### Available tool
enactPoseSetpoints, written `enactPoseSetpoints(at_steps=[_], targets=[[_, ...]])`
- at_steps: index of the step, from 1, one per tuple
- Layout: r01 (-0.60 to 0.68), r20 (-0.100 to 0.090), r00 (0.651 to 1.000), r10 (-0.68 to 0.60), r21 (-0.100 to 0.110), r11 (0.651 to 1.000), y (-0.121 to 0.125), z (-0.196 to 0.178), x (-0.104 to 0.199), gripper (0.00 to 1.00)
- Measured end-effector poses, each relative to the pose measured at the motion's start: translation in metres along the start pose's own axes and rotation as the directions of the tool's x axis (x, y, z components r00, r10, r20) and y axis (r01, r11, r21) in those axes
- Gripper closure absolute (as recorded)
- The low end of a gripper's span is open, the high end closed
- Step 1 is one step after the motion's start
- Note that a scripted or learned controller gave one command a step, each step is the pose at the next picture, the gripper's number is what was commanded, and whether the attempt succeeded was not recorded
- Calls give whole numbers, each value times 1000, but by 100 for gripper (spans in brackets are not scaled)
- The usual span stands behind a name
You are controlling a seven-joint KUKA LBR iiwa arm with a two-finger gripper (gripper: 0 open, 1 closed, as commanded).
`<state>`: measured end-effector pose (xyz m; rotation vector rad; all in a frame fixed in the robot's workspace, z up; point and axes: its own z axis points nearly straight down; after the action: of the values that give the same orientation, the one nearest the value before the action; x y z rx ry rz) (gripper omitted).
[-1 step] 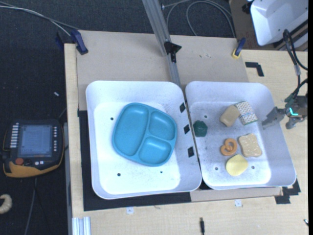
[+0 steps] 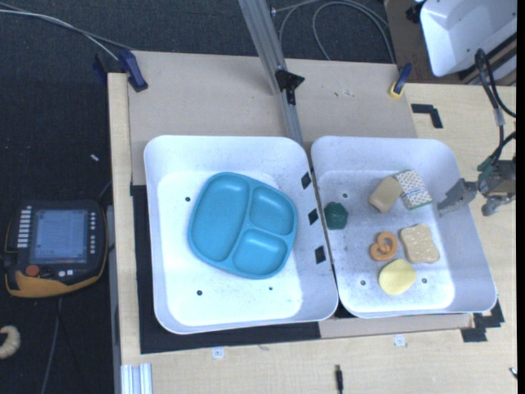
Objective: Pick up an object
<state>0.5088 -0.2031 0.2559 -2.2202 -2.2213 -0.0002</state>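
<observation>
Far off to my pincer's left, off the bench, a handheld control screen (image 2: 57,245) lies on the dark floor. Closer in, though well apart from me, sits the left bin (image 2: 176,302), and in it a blue plate (image 2: 242,224) with 3 compartments, lying flat.

Next is the right bin (image 2: 369,158), the one nearest me, holding 6 objects I could pick. Farthest from me, against the bin's far-left wall, is a small green block (image 2: 335,214). Nearer, and about level with my pincer, a tan block (image 2: 385,194) touches a patterned box (image 2: 413,189), which is the closest thing to me. Lower and to my left, an orange ring (image 2: 383,246) sits just beside a square biscuit (image 2: 419,243). Below those 2, near the bin's front wall, lies a yellow lump (image 2: 398,277).

My pincer (image 2: 480,191) hangs at the right rim of the right bin, just beside the patterned box but apart from it. Nothing is in its grip. Whether it is wide or narrow I cannot tell from this angle.
</observation>
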Motion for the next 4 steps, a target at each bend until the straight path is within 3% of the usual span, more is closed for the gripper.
enactPoseSetpoints(at_steps=[1,3,4], targets=[[-1,-1,1000,1,3,1000,3,45,-7,0],[1,-2,1000,-1,4,1000,8,150,7,0],[0,0,1000,0,-1,1000,9,136,6,100]])
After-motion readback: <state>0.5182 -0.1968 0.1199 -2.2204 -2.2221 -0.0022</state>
